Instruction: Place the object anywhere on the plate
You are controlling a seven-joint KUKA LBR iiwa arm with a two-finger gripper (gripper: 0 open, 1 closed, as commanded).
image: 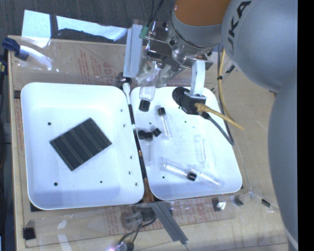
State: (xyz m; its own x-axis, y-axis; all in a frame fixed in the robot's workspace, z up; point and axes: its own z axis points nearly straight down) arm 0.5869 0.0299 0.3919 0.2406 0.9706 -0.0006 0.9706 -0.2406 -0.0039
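The plate (81, 143) is a dark ridged rectangle lying askew in the left white bin (36, 95). My gripper (148, 82) hangs over the far left corner of the right white bin (227, 163), close to the divide between the bins. A clear vial with a black cap (145, 97) hangs cap-down between its translucent fingers, so the gripper is shut on it. The vial is to the right of the plate and farther back.
Several more clear vials lie in the right bin, one near the back (165, 124), one at the front with a black cap (180, 171), one at the right (200, 148). Two small black caps (148, 134) lie near the bin's left wall.
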